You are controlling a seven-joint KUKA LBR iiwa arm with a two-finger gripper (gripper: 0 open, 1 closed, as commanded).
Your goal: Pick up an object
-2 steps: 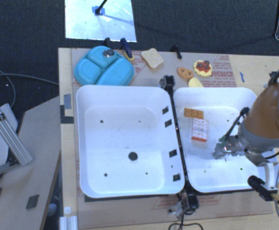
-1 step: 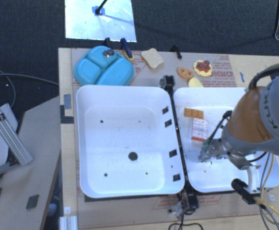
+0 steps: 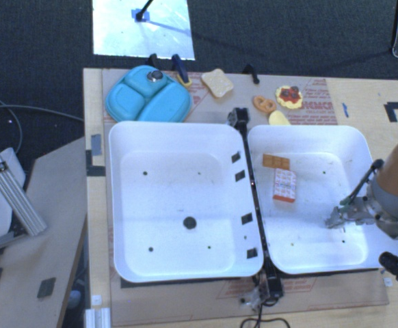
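Observation:
In the right bin [image 3: 308, 139] lie a small orange-brown block [image 3: 275, 161] and, just below it, a red and white box [image 3: 284, 185]. My gripper [image 3: 337, 219] reaches in from the right and hangs low over the bin's floor, right of and below the box, well apart from both objects. Nothing shows between its fingertips. A small dark round piece [image 3: 189, 222] rests on the floor of the left bin [image 3: 178, 132].
Behind the bins on the bench lie a blue divided tray [image 3: 148, 96], a toast slice [image 3: 217, 83], a pretzel [image 3: 263, 103], a small decorated pastry [image 3: 289, 96] and a yellow piece [image 3: 278, 118]. A black hinge strip [image 3: 250, 197] runs between the bins.

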